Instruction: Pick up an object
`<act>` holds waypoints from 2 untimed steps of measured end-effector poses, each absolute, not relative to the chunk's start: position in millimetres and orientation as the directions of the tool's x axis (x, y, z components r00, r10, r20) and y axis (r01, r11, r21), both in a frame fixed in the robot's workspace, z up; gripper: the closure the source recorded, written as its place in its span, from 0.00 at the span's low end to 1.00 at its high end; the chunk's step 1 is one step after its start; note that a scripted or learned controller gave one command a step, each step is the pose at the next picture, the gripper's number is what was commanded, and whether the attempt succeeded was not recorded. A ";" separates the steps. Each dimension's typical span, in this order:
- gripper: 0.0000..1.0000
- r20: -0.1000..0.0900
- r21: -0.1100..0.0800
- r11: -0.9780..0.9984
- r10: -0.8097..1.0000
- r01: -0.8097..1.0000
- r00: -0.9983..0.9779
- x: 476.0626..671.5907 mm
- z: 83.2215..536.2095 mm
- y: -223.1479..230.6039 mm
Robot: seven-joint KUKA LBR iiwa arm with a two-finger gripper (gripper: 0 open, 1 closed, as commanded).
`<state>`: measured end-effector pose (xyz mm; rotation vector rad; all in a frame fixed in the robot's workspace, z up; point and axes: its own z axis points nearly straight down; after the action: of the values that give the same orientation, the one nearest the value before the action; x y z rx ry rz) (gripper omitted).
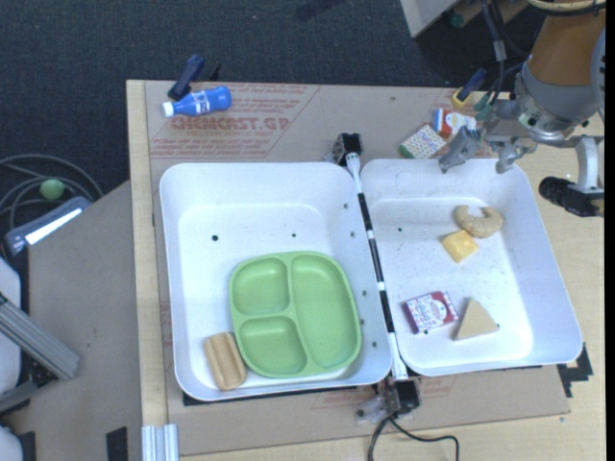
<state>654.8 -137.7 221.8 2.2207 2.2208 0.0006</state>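
Jaws [479,153] spread apart above the right bin's [548,286] far rim, croissant [479,220] below.

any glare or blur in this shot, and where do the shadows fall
Camera view: soft, even light; mild sheen on the white bins' rims; the green tray is crisp with a faint shadow; the gripper looks slightly soft; small items behind it are hard to read.
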 end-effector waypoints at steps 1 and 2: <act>0.00 -0.001 -0.002 -0.001 1.000 1.000 0.001 605.7 170.6 -166.1; 0.00 0.000 -0.001 0.000 1.000 1.000 0.000 584.4 84.3 -163.2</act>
<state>584.4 -163.2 84.3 2.2225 2.2220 -0.0010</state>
